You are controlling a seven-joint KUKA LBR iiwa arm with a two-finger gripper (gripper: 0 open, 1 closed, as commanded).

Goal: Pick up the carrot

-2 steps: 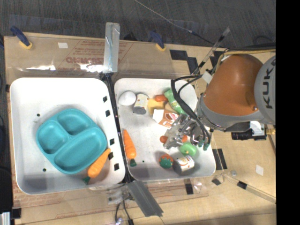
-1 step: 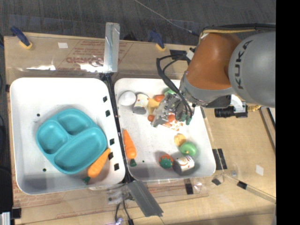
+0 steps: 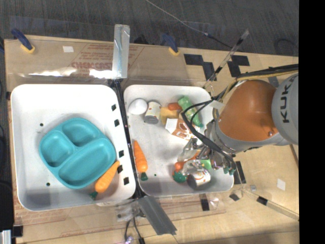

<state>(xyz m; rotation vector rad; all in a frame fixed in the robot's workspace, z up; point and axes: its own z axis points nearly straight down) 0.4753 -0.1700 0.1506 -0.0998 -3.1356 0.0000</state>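
Gripper [image 3: 195, 162] low in right bin [image 3: 157, 182] among clutter; grip state cannot be told. One carrot [image 3: 139, 157] lies at its left wall.

Grey arm [image 3: 284, 105] enters from right, orange band [image 3: 249, 111] above wrist, wrist angled down-left; claw [image 3: 195, 161] low, cables looped around wrist; finger state unclear.

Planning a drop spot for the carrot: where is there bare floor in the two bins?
Left bin: bare strip above and left of the teal tray. Right bin: open patch between the carrot at its left wall and the gripper. Crowded along the right bin's top and near-right corner.
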